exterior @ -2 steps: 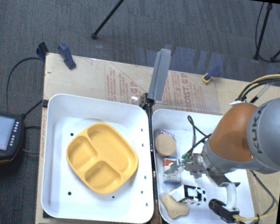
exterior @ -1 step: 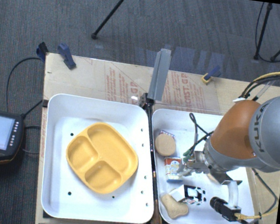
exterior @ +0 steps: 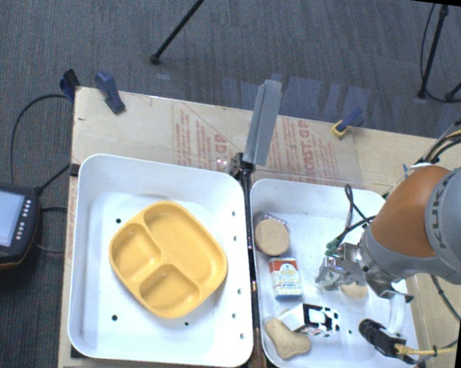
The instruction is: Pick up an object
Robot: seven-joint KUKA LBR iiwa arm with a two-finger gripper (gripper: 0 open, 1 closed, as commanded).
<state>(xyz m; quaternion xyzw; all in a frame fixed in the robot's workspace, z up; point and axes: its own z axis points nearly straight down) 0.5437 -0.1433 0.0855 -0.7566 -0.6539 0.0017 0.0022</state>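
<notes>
We see the gripper [exterior: 335, 274] low in the right bin [exterior: 317, 201], its grip unreadable, with the small carton [exterior: 286, 278] just beside it.

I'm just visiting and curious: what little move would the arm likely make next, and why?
Probably straight down a little. The gripper hangs in the right bin with nothing seen between its fingers, and a small tan piece lies right beside it, closer than the box.

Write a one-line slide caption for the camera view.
Gripper low in the right bin among small items; yellow divided plate lies in the left bin.
</notes>
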